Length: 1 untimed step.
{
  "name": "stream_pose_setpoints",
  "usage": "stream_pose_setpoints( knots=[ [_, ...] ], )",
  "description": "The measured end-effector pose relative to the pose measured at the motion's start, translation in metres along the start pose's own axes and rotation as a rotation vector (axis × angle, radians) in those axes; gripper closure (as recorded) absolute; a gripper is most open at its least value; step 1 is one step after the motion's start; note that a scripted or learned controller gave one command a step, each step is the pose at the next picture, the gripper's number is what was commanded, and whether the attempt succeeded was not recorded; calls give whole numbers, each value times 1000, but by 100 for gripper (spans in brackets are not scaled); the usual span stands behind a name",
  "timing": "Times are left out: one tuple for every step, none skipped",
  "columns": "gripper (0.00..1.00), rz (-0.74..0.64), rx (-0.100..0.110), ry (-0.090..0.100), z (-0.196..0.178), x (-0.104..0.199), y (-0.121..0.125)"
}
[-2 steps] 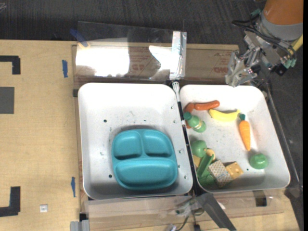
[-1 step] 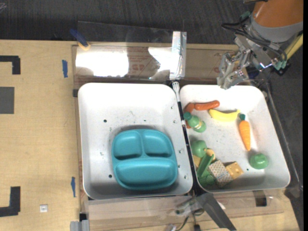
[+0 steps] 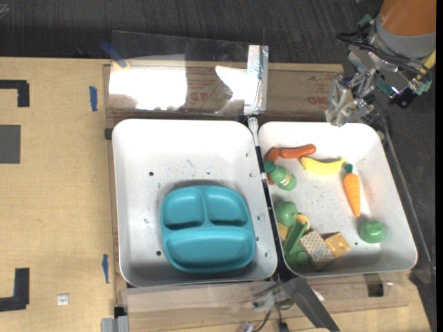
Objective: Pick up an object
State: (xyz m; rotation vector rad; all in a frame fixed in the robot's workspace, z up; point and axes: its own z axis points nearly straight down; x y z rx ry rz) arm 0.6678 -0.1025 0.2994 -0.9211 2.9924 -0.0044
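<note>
My gripper hangs above the far rim of the right bin, near its back right corner, open with nothing between its fingers. In that bin lie several toy foods. A red-orange sausage and a yellow banana lie at the back. An orange carrot lies to the right, with a green ball in front of it. A green bottle-like piece and a green vegetable rest by the left wall. A green and yellow piece and two tan blocks lie at the front.
The left bin holds a teal compartment tray toward its front. A clear plastic sheet with a foil strip lies behind the bins on the brown board. The grey arm with its orange band comes in from the upper right.
</note>
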Motion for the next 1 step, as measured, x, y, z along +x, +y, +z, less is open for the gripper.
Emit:
stream_pose_setpoints(
  knots=[
    [100, 2, 5, -11, -13, -3, 0]
  ],
)
